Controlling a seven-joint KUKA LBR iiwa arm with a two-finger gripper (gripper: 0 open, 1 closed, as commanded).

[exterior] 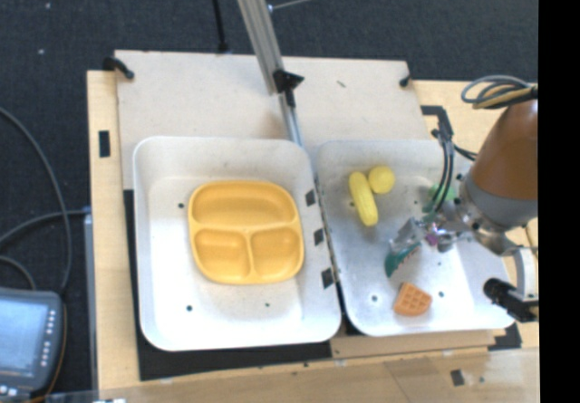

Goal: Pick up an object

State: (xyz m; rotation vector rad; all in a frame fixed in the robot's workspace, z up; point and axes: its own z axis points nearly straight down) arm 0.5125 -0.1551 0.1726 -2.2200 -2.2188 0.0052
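Two white bins sit side by side on the tabletop [109, 211]: the left bin [163, 302] carries only a yellow divided plate [245, 231], lying flat in the middle, while the right bin [362, 315] holds the loose things we might lift. Near its far side lie a yellow banana [363, 200] and a small yellow ball [381, 178], touching or nearly so; near its front lies an orange waffle [412, 300], apart from the others. Between them, towards the right, a teal piece [397, 258] sits just under the pincer [424, 235]. Our arm [507, 166] reaches in from the right and bends down over this bin, so that the wrist hangs low above the teal piece, which we judge to be the thing aimed at. The fingers are small and cluttered by cables, so we cannot tell whether they stand apart or together, nor whether the teal piece is between them or merely beside them. We judge the pick to be at the grasp stage, not proven; the teal piece looks thin and irregular, so it could slip aside.
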